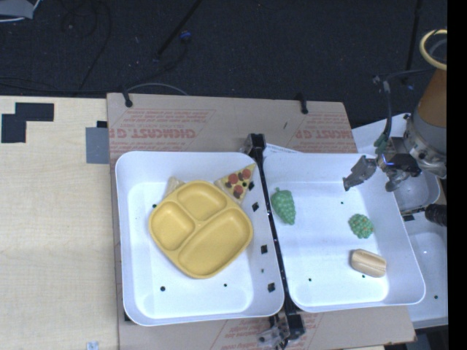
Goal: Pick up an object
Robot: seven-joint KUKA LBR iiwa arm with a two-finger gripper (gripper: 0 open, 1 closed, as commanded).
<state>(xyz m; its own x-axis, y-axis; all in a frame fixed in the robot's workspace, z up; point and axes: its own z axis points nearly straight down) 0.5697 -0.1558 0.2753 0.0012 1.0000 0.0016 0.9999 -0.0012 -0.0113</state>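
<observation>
Claw (380, 172) hanging over the upper right edge of the right bin (314, 297), fingers spread apart, nothing between them. One dark finger (359, 173) jutting left over the white floor of the bin, the other tip (400, 178) sitting near the right wall. Below the claw, apart from it: small green broccoli piece (360, 226), lying on the bin floor near the right wall. Further down, close to the same wall: tan bread roll (368, 262), lying flat. Well to the left of the claw, near the divide between the bins: green grape bunch (284, 205), upright on the floor. In the left bin (139, 283): yellow sectioned plate (201, 229), tilted at a diagonal, with a pizza slice (238, 182) touching its upper right rim. Both bins on a cardboard sheet (190, 122) across the bench (51, 232).
</observation>
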